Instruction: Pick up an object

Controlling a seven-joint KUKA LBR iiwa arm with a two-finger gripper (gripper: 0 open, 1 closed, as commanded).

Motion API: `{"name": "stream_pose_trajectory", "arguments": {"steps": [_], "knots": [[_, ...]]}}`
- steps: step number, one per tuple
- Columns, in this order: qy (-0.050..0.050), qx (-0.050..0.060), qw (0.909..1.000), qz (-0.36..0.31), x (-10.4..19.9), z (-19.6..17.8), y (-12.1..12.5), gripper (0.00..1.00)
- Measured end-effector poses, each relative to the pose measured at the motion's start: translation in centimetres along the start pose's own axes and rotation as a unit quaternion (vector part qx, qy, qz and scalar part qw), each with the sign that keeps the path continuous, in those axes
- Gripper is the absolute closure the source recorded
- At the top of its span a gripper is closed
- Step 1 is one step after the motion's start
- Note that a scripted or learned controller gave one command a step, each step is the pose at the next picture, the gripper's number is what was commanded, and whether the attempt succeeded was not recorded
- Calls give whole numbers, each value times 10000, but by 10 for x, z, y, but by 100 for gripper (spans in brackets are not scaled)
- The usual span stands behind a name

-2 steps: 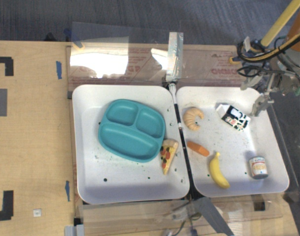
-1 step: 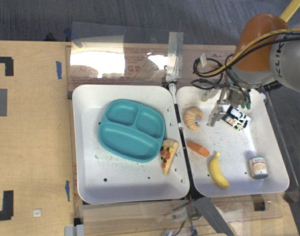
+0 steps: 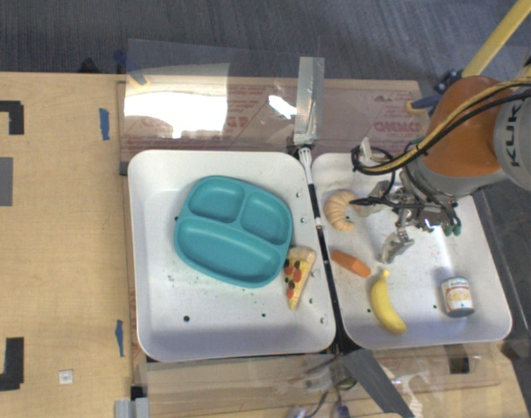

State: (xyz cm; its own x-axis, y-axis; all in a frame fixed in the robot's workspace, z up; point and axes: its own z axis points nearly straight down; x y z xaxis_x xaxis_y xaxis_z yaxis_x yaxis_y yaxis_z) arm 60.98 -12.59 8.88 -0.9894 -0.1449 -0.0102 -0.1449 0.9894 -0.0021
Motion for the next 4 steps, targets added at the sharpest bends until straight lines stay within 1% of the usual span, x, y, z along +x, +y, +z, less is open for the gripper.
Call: {"name": "stream_pose_trajectory", "arguments": {"steps": [1,2,3,4], "knots": [[-76,26,10000,-11,-5,-15,0,100],[-17,-7,9834,1816,-27,-101,57,100],[47,12,8869,4620,52,-97,91,100],[60,24,7612,6485,73,-97,145,100]]}}
